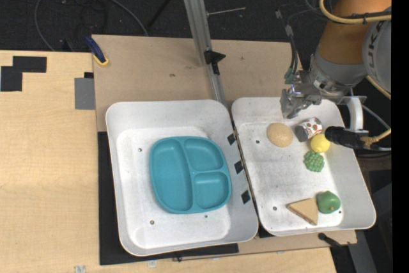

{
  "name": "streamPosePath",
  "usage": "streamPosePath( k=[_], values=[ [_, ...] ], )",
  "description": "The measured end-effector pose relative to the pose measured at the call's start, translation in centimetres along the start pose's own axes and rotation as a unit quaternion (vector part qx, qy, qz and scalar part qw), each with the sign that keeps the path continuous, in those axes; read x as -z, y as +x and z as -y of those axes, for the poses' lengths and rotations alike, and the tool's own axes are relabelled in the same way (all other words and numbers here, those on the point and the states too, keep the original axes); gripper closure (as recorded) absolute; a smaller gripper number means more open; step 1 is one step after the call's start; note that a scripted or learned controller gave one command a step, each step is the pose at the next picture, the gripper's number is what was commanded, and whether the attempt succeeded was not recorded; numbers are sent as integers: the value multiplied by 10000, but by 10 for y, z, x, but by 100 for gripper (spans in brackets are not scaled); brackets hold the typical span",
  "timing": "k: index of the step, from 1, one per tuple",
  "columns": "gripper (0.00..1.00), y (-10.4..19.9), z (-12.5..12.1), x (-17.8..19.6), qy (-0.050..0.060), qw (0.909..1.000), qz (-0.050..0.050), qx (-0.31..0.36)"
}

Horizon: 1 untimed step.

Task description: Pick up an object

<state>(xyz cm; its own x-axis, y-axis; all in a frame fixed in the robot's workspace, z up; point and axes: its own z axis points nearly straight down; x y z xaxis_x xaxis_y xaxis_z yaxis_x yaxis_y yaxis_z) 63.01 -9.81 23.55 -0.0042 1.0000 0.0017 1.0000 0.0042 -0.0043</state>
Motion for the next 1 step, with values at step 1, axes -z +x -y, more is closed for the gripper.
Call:
streamPosePath(
  k=[1],
  values=[
    [100,53,9,-1,0,10000,-1,4]
  ],
)
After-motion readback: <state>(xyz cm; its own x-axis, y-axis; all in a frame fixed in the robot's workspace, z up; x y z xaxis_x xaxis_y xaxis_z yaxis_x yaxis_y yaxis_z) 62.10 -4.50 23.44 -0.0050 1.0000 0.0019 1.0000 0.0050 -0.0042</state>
